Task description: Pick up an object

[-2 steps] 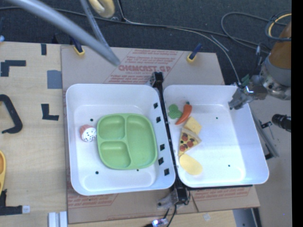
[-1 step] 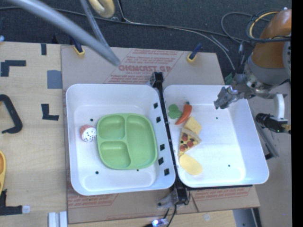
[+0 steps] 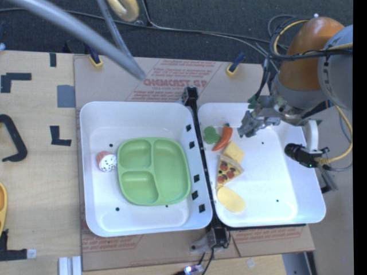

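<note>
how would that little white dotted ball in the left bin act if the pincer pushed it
The small white ball with dark dots looks round, so it would probably roll rather than slide. It sits against the green divided plastic tray, which might stop it on that side; elsewhere the left white bin floor looks smooth. It is likely light, so easily knocked away.

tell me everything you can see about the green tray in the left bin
The green tray is a rounded-corner rectangle of light green, plastic-looking material, split by raised ridges into three compartments: one tall section on the view's right and two smaller ones on the left. It lies flat, slightly rotated, on the floor of the left bin, roughly central. A small white and pink ball sits at its left edge, seemingly touching it.
</note>
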